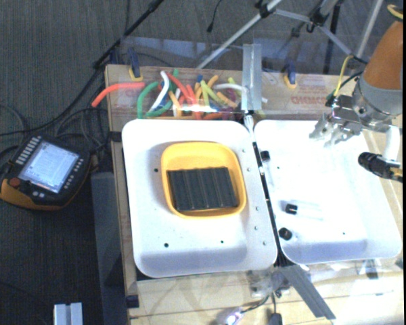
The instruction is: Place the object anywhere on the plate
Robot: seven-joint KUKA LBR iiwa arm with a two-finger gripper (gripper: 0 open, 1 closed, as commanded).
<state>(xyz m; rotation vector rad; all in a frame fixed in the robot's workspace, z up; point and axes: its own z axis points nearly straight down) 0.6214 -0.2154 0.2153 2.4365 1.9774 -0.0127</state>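
The gripper (333,131) hangs over the right bin (338,239), well apart from the yellow plate (168,160); its opening I cannot tell. A small clear object (302,209) lies right of the plate.
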